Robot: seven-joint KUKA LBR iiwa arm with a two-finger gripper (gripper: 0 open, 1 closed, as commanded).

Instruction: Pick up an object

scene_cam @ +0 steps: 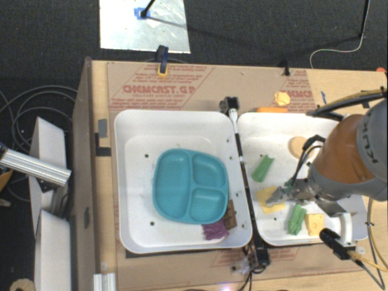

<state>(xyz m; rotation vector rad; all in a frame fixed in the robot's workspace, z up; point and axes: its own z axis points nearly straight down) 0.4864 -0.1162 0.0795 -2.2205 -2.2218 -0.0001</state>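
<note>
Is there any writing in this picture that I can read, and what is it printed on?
"CHEMCAST GP": large red letters on the brown board behind the left bin.
The same red print repeats on the brown board behind the right bin, near, but it is cut off and too blurred to read.
Smaller red lines around both are too small to read.
Dark letters on the arm's grey shell are cut off at the edge and unreadable.

Right bin (267, 121) crowded; left bin (139, 126) floor mostly under teal tray (190, 185).

Both bins (182, 123) look like smooth white plastic; the teal plate (189, 185) is matt plastic; the counter (200, 83) is cardboard.
</note>
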